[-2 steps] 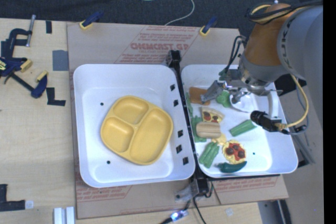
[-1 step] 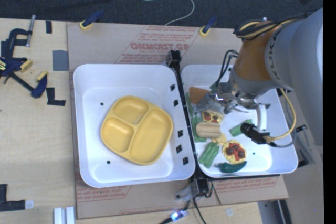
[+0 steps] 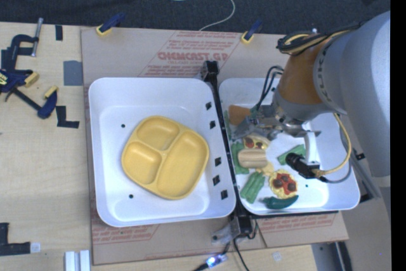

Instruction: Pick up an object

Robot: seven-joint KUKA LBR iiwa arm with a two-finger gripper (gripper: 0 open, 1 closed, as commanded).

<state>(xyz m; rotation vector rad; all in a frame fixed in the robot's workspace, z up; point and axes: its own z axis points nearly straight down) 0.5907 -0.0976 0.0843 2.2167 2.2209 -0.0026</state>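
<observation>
Camera view: toy food pile (image 3: 263, 165) in right bin (image 3: 336, 190) — green pieces, hot dog, pizza slice. End effector (image 3: 254, 130) low over pile's top edge; grip state cannot tell. Left bin (image 3: 104, 111) holds yellow divided plate (image 3: 165, 157).

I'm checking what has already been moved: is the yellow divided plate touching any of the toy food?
Apart. The camera view shows the yellow divided plate alone in the left bin, while the toy food lies in the right bin, with the bin walls between.
</observation>
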